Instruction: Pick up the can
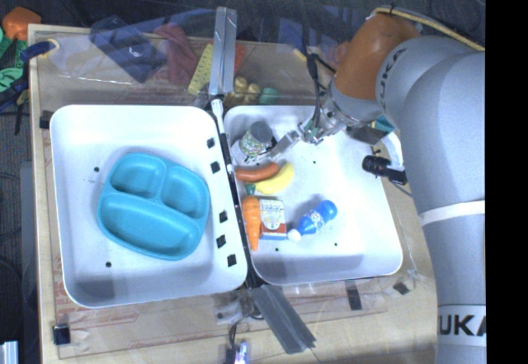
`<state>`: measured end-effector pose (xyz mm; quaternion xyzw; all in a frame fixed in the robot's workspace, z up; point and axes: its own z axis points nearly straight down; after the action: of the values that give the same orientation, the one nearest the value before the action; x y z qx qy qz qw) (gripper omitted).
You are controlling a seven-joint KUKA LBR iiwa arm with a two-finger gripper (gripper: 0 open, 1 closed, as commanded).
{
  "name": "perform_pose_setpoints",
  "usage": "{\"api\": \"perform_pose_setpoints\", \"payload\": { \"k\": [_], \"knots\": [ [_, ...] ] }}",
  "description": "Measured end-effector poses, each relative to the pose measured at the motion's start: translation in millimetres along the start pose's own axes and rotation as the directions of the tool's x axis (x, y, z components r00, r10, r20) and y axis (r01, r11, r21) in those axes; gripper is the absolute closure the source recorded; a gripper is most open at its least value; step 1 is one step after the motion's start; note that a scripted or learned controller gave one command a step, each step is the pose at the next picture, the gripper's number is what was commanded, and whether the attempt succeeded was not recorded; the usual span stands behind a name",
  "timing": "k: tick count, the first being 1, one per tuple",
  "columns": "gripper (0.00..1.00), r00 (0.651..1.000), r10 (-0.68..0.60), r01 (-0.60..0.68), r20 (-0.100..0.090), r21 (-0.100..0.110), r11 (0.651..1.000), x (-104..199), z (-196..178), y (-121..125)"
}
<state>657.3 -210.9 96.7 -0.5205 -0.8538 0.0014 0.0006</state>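
Observation:
The can [256,139] is a small silver tin with a dark top. It sits in the back left corner of the right bin [363,214], close to the divider. My gripper [286,140] reaches in low from the right and ends just right of the can, very near its side. The view does not settle whether it touches the can. The orange band of the arm [367,57] rises behind it.
Just in front of the can lie a red sausage [258,172] and a banana [280,181]. Further forward are a carrot [251,222], a small carton [272,218] and a blue bottle [315,218]. A blue divided plate [154,204] fills the left bin [74,148].

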Motion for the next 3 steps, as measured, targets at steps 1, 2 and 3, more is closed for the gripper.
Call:
{"api": "perform_pose_setpoints", "payload": {
  "k": [1, 2, 3],
  "knots": [
    [0.0, 0.995, -0.101, 0.101, -0.002, 0.004, 0.995, 28.6, 6.2, 12.9],
    [1.0, 0.995, -0.102, 0.102, 0.0, 0.015, 0.995, 25.1, -2.1, 8.9],
    [0.0, 0.994, -0.105, 0.105, -0.003, 0.01, 0.994, 27.9, -2.1, 11.9]
  ]
}}
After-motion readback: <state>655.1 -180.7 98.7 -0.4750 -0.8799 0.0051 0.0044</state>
